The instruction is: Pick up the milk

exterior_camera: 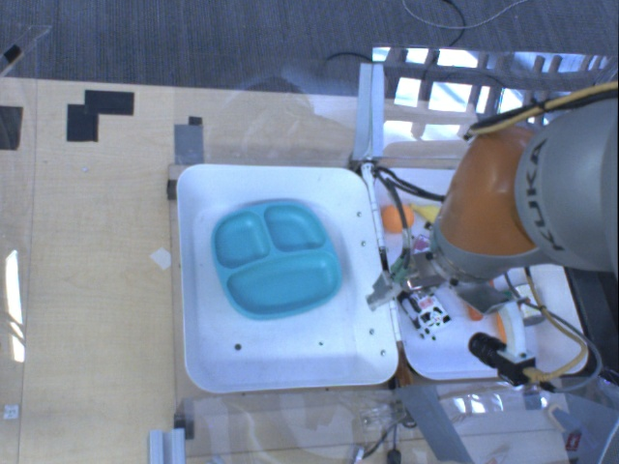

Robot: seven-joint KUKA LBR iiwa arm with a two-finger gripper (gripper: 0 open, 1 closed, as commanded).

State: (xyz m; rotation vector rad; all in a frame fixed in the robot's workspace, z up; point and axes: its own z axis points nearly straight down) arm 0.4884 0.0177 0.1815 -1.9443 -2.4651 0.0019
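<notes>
The tool (411,293) was seen low over the right bin's (435,356) left edge. The milk (432,317), a small cow-patterned carton, lay just beside it toward the bin's near edge. Tool opening could not be told; nothing was seen held.

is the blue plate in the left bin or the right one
In the left bin: the blue plate lies flat on its floor, compartments up, apart from the arm.
</notes>
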